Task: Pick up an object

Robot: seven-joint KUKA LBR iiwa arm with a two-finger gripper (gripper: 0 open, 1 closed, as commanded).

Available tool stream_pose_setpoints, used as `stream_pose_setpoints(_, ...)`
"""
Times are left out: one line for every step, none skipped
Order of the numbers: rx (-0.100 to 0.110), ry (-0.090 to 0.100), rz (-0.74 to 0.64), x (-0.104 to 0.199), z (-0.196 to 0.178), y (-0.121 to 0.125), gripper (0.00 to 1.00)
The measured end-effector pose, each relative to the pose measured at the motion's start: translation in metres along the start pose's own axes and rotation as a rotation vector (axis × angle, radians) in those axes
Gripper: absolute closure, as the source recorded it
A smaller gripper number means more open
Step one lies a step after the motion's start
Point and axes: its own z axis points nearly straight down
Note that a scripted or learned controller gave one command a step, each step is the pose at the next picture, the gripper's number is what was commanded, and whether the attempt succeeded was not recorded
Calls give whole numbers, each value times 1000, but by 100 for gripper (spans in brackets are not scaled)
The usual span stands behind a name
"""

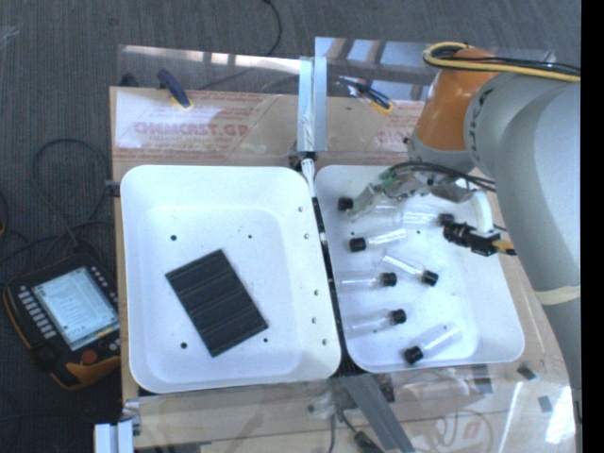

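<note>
The arm (528, 149) is cut off by the right and top edges and hides the right bin's (491, 347) upper right corner. The gripper (392, 189) is too indistinct to resolve its fingers. The clear vials (377, 321) blur into the white floor; only their black caps read clearly.

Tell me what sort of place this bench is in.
Probably a robotics lab or test cell: a grey arm with an orange band reaches over two shallow white bins, one holding clear black-capped vials, and a handheld control pendant lies on the carpet.
</note>
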Motion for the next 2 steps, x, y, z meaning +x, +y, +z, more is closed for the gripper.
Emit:
stream_pose_setpoints(1,-2,-2,0,-10,0,100)
stream_pose_setpoints(-1,4,27,84,-92,25,100)
